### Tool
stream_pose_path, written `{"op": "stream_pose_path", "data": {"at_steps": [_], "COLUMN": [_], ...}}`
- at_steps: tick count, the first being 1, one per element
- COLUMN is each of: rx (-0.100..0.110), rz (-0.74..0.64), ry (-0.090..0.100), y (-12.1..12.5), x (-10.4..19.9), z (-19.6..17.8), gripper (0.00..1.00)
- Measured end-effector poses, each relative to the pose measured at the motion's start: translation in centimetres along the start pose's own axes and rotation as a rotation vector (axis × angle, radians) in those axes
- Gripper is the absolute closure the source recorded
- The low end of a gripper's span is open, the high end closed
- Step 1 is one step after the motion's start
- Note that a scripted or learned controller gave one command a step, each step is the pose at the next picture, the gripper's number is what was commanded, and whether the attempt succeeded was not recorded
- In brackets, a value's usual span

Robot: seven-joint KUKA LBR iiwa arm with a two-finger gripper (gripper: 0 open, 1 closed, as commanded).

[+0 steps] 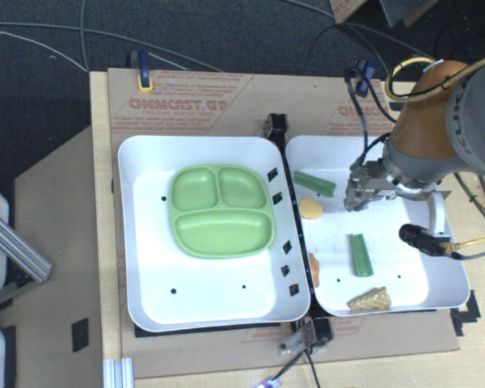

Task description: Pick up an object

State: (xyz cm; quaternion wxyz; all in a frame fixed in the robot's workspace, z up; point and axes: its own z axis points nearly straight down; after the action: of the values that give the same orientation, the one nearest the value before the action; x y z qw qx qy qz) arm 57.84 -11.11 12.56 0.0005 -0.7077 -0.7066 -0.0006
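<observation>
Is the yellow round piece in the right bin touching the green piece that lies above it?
Apart. In the camera view a strip of white bin floor shows between the yellow round piece and the green piece lying above it.

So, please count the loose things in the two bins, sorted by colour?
Green: 3, divided plate, upper stick, lower stick
Yellow: 1, round piece
Tan: 1, crumbly chunk
Orange: 1, small piece by the divider
Total: 6
</observation>
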Motion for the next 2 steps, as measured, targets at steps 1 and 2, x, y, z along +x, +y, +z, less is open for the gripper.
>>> {"op": "stream_pose_path", "data": {"at_steps": [1,2], "rx": [-0.005,-0.007], "rz": [-0.003,-0.003], "ry": [-0.002,-0.003], "y": [0.3,0.4], "x": [0.5,0.5], "z": [-4.5,-9.9], "gripper": [1.00,1.00]}}
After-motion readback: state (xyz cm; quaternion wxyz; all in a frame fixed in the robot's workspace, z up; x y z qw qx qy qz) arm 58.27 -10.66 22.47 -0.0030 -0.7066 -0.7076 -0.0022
